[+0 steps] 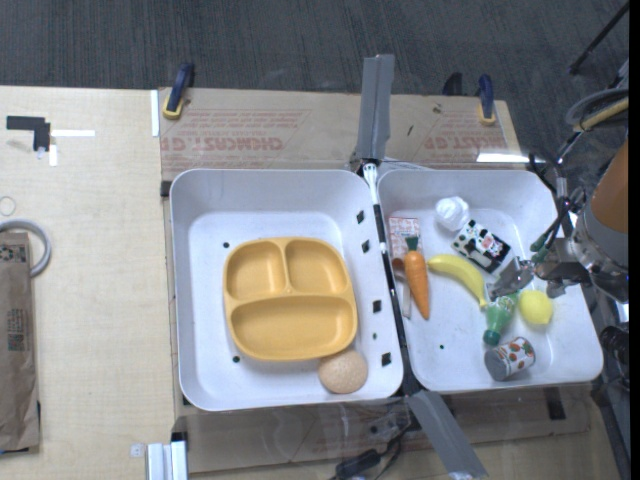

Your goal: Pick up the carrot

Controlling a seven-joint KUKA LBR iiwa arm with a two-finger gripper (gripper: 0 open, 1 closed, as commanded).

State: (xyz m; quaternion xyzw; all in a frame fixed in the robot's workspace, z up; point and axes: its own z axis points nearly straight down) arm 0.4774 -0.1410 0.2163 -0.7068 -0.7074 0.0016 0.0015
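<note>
Nothing is picked yet: the carrot lies in the right bin, and my pincer, apparently apart, hangs near the lemon.

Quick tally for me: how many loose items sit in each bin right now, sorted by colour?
Orange: 1, the carrot
Yellow: 3, the banana, lemon and divided plate
Tan: 1, the round bun
Green: 1, the small bottle
White or mixed print: 4, the white cap piece, black-and-white toy, can, pink packet
Total: 10
</note>
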